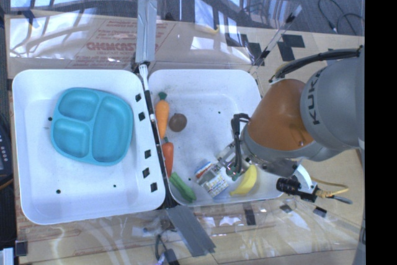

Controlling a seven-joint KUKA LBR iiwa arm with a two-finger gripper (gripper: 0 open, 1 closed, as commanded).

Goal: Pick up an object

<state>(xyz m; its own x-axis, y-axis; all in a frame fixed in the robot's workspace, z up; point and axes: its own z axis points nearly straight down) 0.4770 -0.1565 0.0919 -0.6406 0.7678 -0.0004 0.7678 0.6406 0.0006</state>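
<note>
Tabletop point(93, 46): two bins, as I see it.
End effector point(231, 161): I can't tell its state.
Beside it: packet point(211, 178), banana point(247, 182).

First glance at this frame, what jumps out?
The bright blue divided plate sits alone in the left bin. The grey and orange arm comes in from the right, its gripper low in the right bin above a small packet beside a banana. Two carrots line that bin's left wall.
</note>
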